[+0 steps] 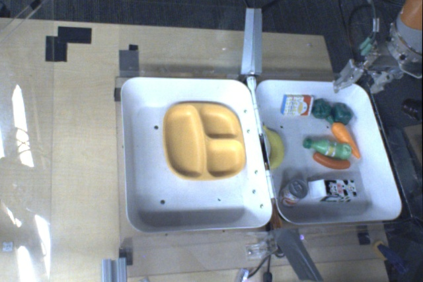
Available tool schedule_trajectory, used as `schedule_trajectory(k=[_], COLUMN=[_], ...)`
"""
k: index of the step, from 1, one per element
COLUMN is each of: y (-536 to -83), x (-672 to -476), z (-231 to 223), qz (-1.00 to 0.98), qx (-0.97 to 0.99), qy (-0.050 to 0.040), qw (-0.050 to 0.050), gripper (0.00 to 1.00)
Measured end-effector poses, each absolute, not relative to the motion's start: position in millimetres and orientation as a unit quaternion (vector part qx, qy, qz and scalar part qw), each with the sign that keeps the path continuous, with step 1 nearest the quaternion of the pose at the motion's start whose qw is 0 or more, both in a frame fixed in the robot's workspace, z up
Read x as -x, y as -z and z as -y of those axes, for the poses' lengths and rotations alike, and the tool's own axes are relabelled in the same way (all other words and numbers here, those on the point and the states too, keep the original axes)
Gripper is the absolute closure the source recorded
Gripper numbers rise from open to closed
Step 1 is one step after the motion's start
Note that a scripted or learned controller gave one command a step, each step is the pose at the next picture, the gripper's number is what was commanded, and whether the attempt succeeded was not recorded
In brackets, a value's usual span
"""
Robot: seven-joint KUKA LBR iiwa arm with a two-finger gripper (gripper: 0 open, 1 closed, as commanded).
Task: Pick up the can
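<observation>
Two fingers of the gripper [362,78] spread apart, nothing between them, above the far right corner of the right bin [386,162]. Well apart from it, the can [295,191] lies near that bin's front left corner, just beside a black-and-white carton [340,189].

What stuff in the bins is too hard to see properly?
- Small silver can, camera view: too small, label unreadable.
- Yellow rounded object, camera view: partly behind the divider between the white bins.
- Metal two-finger gripper, camera view: blurred, fingertips unclear.
- Grey arm, camera view: cut off by the right edge.
</observation>
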State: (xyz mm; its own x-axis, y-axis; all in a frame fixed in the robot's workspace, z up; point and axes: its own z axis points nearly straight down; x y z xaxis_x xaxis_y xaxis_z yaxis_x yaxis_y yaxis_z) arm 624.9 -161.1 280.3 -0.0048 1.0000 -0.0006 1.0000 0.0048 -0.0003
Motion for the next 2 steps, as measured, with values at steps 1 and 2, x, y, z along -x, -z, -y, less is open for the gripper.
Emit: schedule_trajectory(k=[1, 2], y=[-129, -88], x=[-658.3, -670.8], z=[118, 85], qz=[-0.742, -0.698], qx=[-0.67, -0.716], qy=[-0.0008, -0.0016], qw=[0.001, 0.002], gripper=[0.0, 0.0])
